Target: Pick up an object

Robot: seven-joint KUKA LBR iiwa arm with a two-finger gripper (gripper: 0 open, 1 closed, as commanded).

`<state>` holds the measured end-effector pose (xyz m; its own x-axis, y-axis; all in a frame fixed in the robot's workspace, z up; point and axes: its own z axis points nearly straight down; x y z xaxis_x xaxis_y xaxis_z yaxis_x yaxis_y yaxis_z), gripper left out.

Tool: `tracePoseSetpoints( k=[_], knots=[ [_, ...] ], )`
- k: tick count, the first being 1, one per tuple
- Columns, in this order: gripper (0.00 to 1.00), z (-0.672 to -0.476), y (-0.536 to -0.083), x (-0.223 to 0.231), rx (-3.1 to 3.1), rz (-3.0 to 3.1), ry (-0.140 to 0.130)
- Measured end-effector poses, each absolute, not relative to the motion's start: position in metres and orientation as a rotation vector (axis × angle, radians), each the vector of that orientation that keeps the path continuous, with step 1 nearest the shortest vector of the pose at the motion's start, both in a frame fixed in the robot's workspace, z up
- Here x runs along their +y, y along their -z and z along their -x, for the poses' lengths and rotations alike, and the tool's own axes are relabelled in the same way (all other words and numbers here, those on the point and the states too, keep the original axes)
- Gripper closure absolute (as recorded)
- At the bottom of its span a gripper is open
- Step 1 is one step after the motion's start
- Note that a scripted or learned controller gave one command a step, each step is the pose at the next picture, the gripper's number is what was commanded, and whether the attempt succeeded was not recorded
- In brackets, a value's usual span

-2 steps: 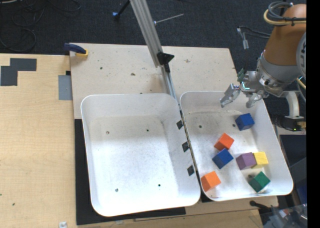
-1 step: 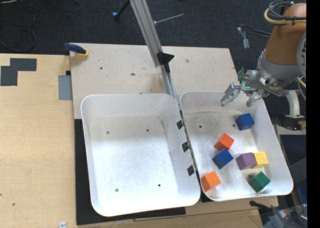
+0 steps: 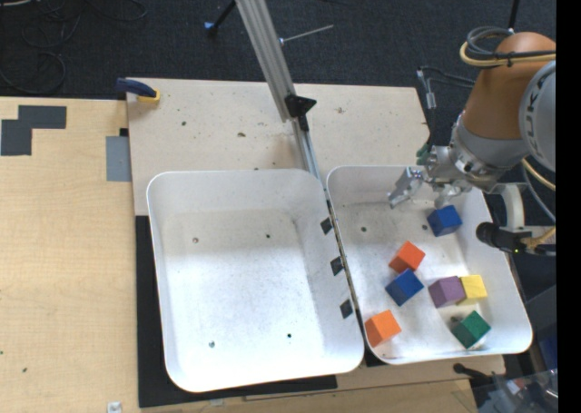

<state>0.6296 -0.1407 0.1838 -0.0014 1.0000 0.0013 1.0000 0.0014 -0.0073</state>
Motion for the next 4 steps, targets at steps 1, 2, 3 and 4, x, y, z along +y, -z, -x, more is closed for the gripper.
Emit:
tracePoseSetpoints(
  k=[1,2,3,4],
  knots=[
    [0.00,-0.629,-0.119,-0.140,-2.216,2.215,-0.009],
    [0.00,-0.629,-0.090,-0.139,-2.219,2.220,-0.003],
    [1.00,-0.629,-0.100,-0.140,-2.214,2.224,-0.003],
    [1.00,-0.634,-0.144,-0.143,-2.219,2.227,0.002]
  ],
)
